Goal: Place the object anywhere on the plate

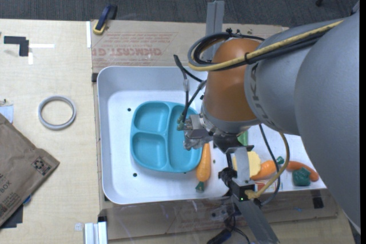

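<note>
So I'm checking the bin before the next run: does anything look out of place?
Only mildly: a toy carrot lies against the blue plate's right rim, apparently outside its compartments. Nothing looks spilled or damaged.

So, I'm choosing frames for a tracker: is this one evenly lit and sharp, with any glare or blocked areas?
Camera view: lighting is soft and even, with faint shadows inside the white bin; the blue plate and carrot look sharp; mild sheen on the orange band; the grey arm blocks the right side.
</note>
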`<state>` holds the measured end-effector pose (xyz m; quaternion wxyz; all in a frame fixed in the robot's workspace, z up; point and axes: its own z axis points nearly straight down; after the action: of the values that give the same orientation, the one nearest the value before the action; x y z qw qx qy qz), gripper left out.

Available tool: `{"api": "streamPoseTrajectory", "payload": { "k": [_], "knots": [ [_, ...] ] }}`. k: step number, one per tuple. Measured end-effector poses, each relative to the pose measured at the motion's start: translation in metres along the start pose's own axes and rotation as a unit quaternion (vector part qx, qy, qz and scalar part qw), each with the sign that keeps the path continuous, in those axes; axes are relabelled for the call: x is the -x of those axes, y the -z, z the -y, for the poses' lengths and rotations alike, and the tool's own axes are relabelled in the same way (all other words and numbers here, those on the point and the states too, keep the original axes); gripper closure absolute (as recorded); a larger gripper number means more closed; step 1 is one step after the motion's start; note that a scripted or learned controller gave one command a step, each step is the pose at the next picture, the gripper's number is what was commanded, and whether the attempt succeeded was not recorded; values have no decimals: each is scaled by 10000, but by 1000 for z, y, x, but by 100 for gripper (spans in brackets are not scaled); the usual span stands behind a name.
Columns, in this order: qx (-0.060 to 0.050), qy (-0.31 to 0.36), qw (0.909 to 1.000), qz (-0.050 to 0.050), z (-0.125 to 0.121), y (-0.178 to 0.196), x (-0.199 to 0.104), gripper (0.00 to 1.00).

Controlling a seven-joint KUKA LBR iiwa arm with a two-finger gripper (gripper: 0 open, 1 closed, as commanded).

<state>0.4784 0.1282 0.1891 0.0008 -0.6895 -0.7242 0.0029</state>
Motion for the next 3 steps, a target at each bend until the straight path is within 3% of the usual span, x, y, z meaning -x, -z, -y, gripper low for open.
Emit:
{"api": "streamPoseTrajectory", "payload": {
  "k": [1,2,3],
  "knots": [
    [11,-13,10000,1,-115,2,73,100],
    [27,932,9956,2,-173,3,148,100],
    [28,2413,9705,-1,-122,3,140,100]
  ]
}}
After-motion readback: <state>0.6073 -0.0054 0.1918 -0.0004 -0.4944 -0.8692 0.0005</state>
